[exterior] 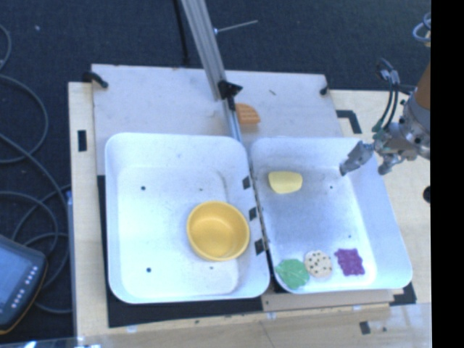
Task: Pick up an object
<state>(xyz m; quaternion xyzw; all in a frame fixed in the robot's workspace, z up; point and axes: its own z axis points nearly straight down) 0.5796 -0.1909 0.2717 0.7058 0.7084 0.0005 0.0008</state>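
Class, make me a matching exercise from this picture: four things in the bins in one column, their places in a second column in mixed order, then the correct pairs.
Things:
1. yellow bowl
2. pale yellow lump
3. purple piece
4. green piece

Places:
A. right bin, far half, nearest the divider
B. left bin, near its right wall
C. right bin, near edge, leftmost of the row of three
D. right bin, near edge, rightmost of the row of three

Pairs: 1-B, 2-A, 3-D, 4-C
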